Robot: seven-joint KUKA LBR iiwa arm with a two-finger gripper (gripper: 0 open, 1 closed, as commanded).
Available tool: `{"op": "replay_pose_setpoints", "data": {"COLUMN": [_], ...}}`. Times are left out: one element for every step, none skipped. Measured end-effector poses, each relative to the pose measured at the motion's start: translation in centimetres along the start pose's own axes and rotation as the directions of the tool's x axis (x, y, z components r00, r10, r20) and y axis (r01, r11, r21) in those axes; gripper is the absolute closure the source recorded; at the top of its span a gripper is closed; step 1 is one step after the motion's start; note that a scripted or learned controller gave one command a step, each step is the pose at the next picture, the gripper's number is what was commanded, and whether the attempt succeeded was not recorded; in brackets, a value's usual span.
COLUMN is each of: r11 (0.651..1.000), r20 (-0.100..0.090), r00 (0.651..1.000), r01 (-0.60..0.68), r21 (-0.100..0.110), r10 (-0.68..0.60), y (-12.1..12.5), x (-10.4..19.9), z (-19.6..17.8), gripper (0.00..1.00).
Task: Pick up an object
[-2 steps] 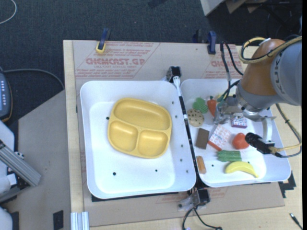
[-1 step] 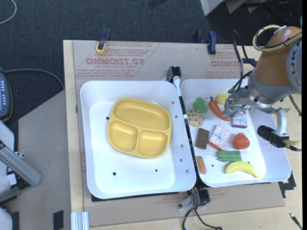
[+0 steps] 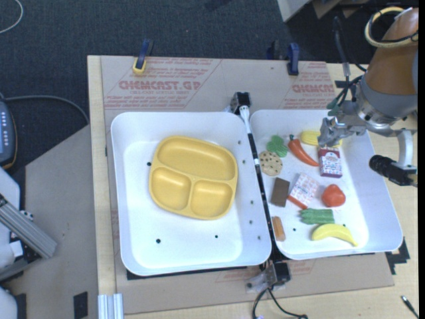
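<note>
My gripper point(image 3: 332, 135) hangs over the back of the right bin point(image 3: 382, 198), on the grey arm with the orange band point(image 3: 396, 58). Just in front of it lies a small red box point(image 3: 331, 163), and a yellow lemon-like piece point(image 3: 309, 137) sits to its left. Also in this bin are a red chili point(image 3: 303, 153), a green leafy piece point(image 3: 277, 145), a cookie point(image 3: 270, 163), a brown bar point(image 3: 280, 191), a pink-and-white packet point(image 3: 305, 188), a red tomato point(image 3: 333, 195), a green vegetable point(image 3: 317, 215), a banana point(image 3: 335, 233) and a small sausage point(image 3: 279, 228).
The left bin point(image 3: 133, 198) holds a yellow divided plate point(image 3: 193, 177). A black rail point(image 3: 255, 171) runs between the two bins. Blue clamps point(image 3: 292, 58) grip the cardboard at the back. A black part of the arm point(image 3: 392, 168) juts over the right bin's right rim.
</note>
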State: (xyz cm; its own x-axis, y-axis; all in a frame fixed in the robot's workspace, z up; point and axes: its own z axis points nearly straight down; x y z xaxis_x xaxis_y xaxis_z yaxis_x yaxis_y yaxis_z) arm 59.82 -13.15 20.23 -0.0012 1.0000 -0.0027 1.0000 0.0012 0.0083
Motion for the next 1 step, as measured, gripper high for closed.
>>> {"op": "replay_pose_setpoints", "data": {"r11": [1.0], "r20": [-0.001], "r00": [1.0], "r01": [0.0], "r21": [0.002], "r10": [0.0], "y": [0.13], "x": [-0.02], "z": [-2.45], "gripper": [1.0]}}
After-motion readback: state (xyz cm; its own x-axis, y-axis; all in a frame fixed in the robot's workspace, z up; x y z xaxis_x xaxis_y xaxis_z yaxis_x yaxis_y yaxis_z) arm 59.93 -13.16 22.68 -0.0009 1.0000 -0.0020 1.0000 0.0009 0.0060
